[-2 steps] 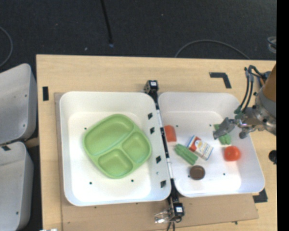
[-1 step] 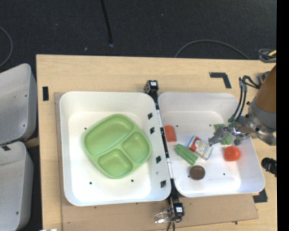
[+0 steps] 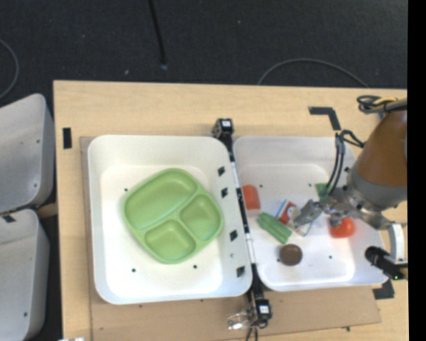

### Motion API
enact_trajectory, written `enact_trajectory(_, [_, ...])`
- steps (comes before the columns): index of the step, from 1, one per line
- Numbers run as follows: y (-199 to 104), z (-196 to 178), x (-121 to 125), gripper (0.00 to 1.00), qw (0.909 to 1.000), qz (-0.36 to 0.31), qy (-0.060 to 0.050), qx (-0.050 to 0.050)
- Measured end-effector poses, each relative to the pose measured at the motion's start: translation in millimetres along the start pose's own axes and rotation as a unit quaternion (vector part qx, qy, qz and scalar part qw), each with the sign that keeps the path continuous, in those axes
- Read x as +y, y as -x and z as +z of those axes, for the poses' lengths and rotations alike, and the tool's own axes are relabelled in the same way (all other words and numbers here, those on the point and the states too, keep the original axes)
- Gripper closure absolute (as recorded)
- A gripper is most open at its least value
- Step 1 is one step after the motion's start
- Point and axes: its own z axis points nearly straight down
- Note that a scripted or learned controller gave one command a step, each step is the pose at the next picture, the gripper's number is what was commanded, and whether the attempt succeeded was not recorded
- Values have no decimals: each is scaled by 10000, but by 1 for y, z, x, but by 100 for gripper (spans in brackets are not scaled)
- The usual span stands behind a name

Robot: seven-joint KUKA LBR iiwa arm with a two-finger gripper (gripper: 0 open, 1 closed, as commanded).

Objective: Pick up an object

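Leftmost, white shallow bin: one green three-compartment plastic plate. Right white bin: orange block, green oblong block, brown round ball, orange-red rounded piece. My gripper hangs beside the green oblong; jaw state: cannot tell.

The single camera is fixed high above the bench and looks down at a slant, far enough to take in both white bins. The left bin and the right bin sit mid-frame, dark floor beyond the bench's far edge. The arm enters from the right.
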Motion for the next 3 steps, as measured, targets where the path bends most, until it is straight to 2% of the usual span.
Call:
enact_trajectory(1, [1,39,2,0,10000,10,39,-8])
enact_trajectory(2, [3,26,3,100,10000,41,66,-21])
enact_trajectory(3, [9,-19,9,100,10000,-11,44,-13])
